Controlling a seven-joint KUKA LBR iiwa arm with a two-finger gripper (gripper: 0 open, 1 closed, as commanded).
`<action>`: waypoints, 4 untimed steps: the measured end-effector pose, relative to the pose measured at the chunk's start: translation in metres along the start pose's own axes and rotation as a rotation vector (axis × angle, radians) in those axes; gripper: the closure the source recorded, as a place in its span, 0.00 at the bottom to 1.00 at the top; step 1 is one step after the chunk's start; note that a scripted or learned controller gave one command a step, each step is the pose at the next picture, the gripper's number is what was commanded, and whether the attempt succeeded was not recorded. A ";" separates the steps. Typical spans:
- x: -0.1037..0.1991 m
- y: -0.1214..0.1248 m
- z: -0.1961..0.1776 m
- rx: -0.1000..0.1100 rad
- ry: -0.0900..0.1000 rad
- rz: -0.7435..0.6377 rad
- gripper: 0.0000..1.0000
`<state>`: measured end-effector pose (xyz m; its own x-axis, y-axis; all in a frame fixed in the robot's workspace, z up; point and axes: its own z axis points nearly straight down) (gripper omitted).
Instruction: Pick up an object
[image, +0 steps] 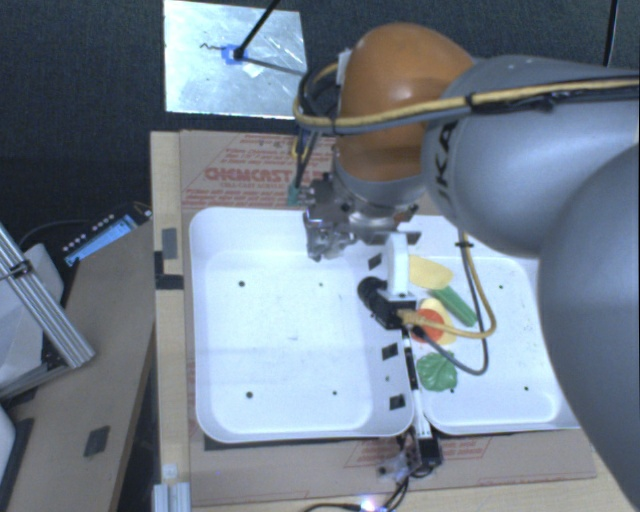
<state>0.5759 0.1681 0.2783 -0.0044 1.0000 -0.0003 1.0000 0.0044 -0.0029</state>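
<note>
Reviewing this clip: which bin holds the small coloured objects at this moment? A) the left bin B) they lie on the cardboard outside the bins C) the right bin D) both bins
C: the yellow piece, the green piece and the rest of the cluster lie in the right bin, close to the divider between the two bins.

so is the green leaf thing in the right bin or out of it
In. The green leaf piece lies on the right bin's floor, close to the divider, below the yellow and red pieces.
</note>
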 end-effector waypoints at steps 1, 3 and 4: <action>0.070 0.034 0.075 0.002 0.001 -0.004 1.00; 0.016 0.089 0.061 -0.001 0.001 -0.001 1.00; -0.108 0.073 0.039 -0.005 -0.004 0.014 1.00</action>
<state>0.6494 0.0601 0.2388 0.0099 0.9999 -0.0047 0.9999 -0.0098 0.0018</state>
